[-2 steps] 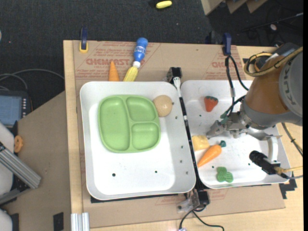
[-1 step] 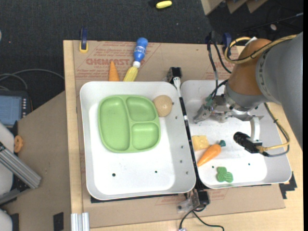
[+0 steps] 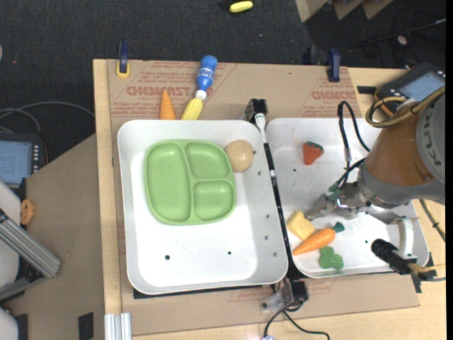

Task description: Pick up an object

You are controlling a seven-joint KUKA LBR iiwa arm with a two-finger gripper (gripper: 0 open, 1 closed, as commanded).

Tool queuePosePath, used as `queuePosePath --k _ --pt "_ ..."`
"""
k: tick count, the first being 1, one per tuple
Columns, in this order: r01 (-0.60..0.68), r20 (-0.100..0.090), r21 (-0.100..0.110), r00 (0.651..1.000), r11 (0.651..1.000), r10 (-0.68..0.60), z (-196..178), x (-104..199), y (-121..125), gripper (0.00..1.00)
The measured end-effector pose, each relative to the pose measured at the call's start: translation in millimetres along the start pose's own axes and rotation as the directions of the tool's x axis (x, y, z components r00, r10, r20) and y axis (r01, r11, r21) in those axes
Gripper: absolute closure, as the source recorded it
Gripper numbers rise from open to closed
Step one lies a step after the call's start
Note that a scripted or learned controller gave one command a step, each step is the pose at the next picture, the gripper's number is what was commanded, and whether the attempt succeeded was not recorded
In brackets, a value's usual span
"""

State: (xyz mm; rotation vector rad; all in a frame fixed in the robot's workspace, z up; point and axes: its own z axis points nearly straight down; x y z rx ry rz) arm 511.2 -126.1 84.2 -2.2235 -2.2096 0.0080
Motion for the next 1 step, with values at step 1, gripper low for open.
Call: queuePosePath --k 1 --pt "0.007 -0.002 -0.003 1.0 1.0 -0.007 0.3 32.7 -34.4 0.0"
